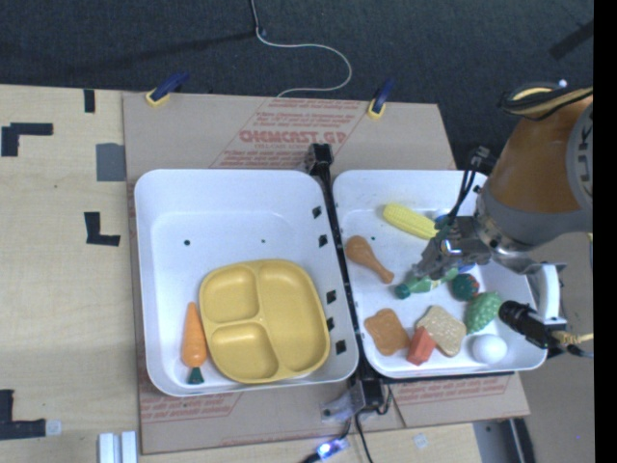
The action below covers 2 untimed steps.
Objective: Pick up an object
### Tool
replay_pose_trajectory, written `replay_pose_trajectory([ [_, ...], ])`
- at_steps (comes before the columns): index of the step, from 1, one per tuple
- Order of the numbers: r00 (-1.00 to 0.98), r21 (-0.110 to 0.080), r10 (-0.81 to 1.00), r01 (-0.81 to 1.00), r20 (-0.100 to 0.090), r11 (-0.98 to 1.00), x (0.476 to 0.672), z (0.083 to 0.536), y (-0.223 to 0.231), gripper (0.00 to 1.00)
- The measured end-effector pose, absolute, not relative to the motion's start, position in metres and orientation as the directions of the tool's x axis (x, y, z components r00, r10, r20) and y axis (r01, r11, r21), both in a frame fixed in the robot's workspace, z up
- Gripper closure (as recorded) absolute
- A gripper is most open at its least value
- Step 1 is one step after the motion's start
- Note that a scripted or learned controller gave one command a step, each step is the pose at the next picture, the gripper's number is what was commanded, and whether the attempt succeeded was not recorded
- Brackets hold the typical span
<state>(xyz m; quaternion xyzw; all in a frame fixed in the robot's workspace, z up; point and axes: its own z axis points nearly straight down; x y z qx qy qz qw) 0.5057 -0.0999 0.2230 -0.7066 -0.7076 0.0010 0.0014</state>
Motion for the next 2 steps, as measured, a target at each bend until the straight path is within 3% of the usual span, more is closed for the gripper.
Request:
replay_pose_trajectory([
  [2, -0.008, -0.004, 1.000, 1.000, 0.002, 0.008, 0.533, 0.231, 0.012, 1.00],
])
